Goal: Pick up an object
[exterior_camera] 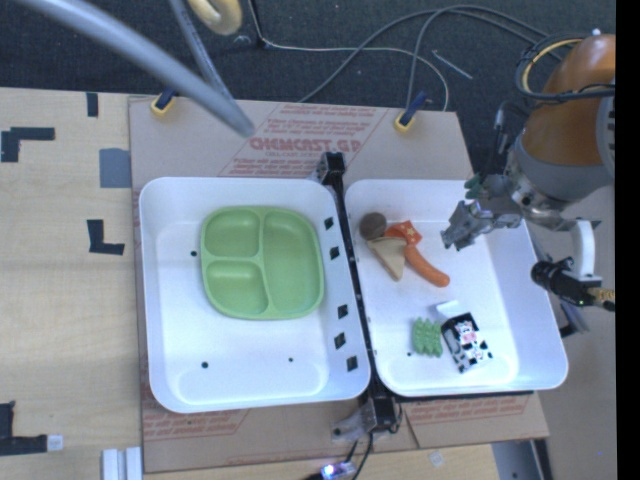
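The right bin point(520, 278) holds several small things: an orange carrot-shaped toy point(420, 254), a tan wedge with a brown round piece point(383, 245), a green ridged piece point(427, 337) and a black-and-white cow toy point(465, 342). My gripper point(462, 230) hangs over the bin's upper right part, just right of the orange toy. Nothing shows between its fingers.
The left bin point(165, 298) holds a green divided plate point(263, 262). A black divider with clips point(345, 268) runs between the bins. The grey arm with its orange band point(575, 98) comes in from the right. Cables lie on the dark surface behind the bench.
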`<state>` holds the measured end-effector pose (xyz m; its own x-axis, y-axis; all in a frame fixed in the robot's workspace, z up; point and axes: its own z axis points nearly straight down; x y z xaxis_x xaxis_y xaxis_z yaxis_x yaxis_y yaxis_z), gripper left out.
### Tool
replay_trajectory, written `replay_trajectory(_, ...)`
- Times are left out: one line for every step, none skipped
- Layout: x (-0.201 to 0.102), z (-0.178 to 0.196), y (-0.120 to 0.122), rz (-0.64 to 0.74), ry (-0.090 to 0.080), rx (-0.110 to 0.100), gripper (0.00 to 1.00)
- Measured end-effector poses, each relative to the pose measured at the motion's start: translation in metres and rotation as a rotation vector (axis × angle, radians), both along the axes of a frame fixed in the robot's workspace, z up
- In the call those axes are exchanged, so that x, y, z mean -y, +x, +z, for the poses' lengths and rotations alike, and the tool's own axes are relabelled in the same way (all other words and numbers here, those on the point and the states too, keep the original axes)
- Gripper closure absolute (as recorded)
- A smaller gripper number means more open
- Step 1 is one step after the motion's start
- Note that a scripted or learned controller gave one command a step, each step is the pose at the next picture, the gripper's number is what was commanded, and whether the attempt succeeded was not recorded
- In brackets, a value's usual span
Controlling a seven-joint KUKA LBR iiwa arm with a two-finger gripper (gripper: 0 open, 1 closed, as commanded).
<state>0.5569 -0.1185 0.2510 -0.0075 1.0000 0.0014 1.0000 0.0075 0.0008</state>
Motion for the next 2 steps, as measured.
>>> replay_trajectory(-0.059, 0.003, 0.005, 0.0, 0.0, -0.001, 1.0)
replay_trajectory(-0.12, -0.011, 0.006, 0.0, 0.0, -0.004, 1.0)
